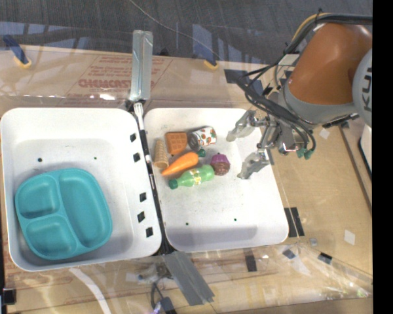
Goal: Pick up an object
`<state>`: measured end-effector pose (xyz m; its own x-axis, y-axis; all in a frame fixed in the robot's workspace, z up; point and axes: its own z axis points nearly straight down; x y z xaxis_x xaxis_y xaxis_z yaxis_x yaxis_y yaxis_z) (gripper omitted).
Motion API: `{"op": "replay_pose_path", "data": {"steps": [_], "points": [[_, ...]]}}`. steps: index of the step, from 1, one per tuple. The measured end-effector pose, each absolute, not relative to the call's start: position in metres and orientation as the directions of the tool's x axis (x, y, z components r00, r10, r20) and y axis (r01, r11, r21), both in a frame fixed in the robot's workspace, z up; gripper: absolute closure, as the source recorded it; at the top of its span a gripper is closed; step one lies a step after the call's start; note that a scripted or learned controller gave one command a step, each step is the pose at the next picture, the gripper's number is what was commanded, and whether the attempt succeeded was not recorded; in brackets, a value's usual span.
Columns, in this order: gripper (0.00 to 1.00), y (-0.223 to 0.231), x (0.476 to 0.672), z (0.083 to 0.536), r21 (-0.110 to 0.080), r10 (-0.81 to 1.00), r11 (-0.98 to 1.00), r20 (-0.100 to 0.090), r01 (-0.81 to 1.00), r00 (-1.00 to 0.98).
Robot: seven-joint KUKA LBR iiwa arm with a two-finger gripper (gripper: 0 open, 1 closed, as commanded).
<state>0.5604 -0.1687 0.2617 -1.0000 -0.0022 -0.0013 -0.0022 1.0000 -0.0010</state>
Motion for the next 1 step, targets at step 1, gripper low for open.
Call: {"op": "replay_pose_path", "data": {"steps": [1], "points": [[0.0,-0.1937,0.5552,0.1853,0.001,0.011,1.0,0.006,0.011,-1.0]]}}
